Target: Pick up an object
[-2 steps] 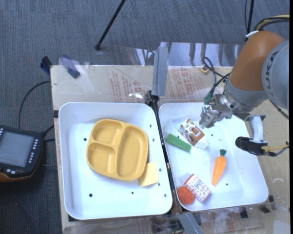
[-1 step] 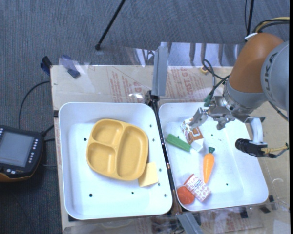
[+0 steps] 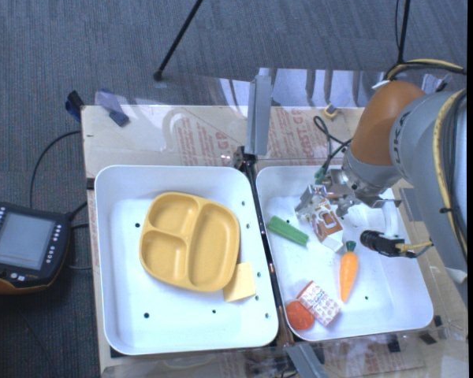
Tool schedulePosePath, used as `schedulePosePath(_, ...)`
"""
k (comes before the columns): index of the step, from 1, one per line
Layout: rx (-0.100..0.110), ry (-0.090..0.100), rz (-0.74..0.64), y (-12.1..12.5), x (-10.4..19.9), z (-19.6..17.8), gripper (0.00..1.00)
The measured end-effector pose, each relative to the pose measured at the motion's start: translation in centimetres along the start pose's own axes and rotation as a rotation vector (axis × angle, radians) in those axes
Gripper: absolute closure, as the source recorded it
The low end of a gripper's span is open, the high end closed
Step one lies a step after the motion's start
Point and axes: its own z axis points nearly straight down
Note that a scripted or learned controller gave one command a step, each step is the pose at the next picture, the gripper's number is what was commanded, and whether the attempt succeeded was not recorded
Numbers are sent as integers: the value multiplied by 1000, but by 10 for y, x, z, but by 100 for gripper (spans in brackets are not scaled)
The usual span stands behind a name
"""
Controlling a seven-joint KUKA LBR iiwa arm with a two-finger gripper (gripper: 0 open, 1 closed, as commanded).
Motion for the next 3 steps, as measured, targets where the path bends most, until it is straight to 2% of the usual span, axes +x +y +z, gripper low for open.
schedulePosePath(1, -3, -2, -5, 2, 1, -13, 100)
schedulePosePath(2, -14, -3, -117, 3, 6, -103, 100)
schedulePosePath(3, -6, -2, -117, 1, 7, -98, 0)
